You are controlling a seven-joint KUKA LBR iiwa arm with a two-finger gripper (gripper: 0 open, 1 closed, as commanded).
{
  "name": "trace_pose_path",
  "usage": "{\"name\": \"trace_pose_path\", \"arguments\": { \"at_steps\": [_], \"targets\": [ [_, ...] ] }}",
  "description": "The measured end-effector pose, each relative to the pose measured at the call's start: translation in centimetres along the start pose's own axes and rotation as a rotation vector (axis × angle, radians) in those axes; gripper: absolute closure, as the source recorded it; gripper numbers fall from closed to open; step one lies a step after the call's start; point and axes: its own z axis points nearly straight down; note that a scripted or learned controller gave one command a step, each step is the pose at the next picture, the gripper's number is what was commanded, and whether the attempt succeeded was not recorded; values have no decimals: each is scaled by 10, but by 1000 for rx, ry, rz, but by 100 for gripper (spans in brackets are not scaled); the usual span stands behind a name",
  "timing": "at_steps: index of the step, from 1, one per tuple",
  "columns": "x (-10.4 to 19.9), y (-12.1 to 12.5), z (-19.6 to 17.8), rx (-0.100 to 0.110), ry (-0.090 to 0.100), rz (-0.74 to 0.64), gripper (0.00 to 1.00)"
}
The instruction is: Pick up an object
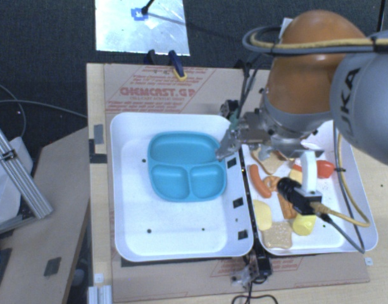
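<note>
A blue compartment tray (184,176) lies in the left bin (137,233). Toy foods crowd the right bin (355,233): an orange sausage (259,178), a pale yellow piece (262,215), a toast slice (279,235), a yellow lemon-like piece (303,224), a red piece (324,168) and a tan slice (269,164). My gripper (228,142) hangs low at the wall between the two bins, right at the blue tray's right rim. I see nothing held in it. The arm's bulky wrist hides the far part of the right bin.
A black and white fitting with cables (301,192) hangs from the arm over the toy foods. Behind the bins are a cardboard sheet (159,87) and a shiny metal plate (141,18). A metal frame (16,182) stands at the left.
</note>
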Motion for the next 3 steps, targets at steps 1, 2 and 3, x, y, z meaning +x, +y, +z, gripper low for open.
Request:
{"name": "trace_pose_path", "arguments": {
  "at_steps": [1, 2, 3],
  "targets": [
    [-2, 0, -7, 4, -3, -2, 100],
    [30, -5, -156, -11, 3, 0, 100],
    [8, 0, -10, 19, -7, 10, 100]
  ]
}}
